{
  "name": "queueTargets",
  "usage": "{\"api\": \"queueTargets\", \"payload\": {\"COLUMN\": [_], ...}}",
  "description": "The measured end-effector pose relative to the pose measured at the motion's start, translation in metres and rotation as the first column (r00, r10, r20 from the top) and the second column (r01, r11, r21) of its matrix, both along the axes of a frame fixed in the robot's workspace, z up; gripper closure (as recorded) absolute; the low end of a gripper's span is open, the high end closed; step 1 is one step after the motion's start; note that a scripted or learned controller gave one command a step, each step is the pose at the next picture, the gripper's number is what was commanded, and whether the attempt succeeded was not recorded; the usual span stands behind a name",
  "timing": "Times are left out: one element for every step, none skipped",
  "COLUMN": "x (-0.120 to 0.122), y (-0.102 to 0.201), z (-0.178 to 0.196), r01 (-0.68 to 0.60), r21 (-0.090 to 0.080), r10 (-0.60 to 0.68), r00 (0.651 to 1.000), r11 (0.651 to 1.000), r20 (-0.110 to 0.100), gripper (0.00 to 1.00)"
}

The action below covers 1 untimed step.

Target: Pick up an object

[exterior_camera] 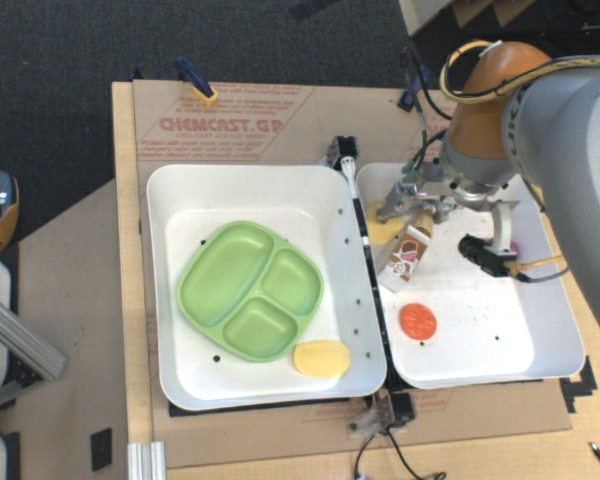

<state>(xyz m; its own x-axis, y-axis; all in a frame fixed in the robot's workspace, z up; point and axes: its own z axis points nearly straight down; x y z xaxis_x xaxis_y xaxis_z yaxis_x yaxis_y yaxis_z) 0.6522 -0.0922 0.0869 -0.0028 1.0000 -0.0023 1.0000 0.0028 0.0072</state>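
Green divided plate (250,290): three compartments, lies flat in the middle of the left bin (170,193).
Yellow oval piece (321,358): lies flat in the same bin, just beside the plate's near edge.
Small carton (406,254), white with brown-red print: lies tilted in the right bin (540,353), near its left wall.
Pale yellow piece (384,230): touching the carton's upper end, partly hidden.
Orange-red disc (417,321): flat, below the carton, apart from it.

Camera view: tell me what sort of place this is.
Probably a robotics lab bench set up for pick-up trials: two white bins clamped on a cardboard sheet, toy objects like a green divided plate, and loose cables.
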Motion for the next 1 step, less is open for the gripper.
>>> {"api": "queueTargets", "payload": {"x": [0.0164], "y": [-0.0029], "z": [0.0010], "r01": [0.002], "r21": [-0.001], "r10": [-0.002], "r00": [1.000], "r11": [1.000], "r20": [-0.001], "gripper": [0.00]}}
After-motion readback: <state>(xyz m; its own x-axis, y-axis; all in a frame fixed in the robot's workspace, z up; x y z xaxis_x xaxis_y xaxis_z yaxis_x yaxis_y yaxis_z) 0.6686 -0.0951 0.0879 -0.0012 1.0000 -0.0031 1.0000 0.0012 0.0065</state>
